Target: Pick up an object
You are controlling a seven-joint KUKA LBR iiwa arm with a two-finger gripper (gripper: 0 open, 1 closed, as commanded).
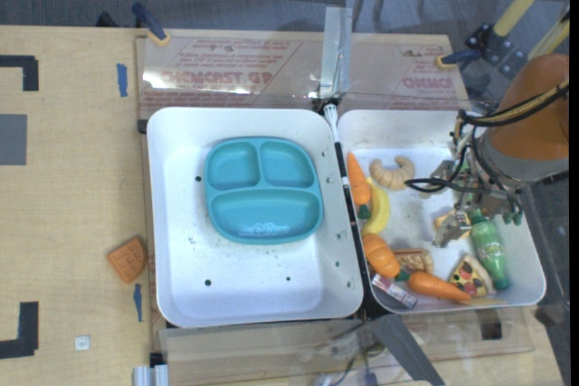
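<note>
Over the right bin's (534, 271) far right side the gripper (455, 221) hangs low among cables, just beside the green bottle (488, 250), and I cannot tell how it is set, because wiring and the wrist blur it. Nothing can be seen held in it, so the pick looks not yet made. The likely targets crowd this bin: a carrot (358, 179) along the left wall, a banana (381, 211) just beside it, a croissant (393, 172) toward the far edge, an orange piece (381, 255) and a second carrot (438, 287) near the front edge, and a pizza slice (470, 276) at the front right, touching the bottle. The chief risk, as I judge it, is a glancing grasp: the bottle is rounded and smooth (likely to roll or squirt sideways), and it lies close to the right wall, so a descent there could strike the rim or nudge the pizza slice instead. Loose cables near the wrist could also snag on the bin edge. The left bin (172, 285) carries a blue plate (262, 191), well apart from the arm, and a waffle (128, 258) lies on the bench beyond that bin's left wall.
</note>
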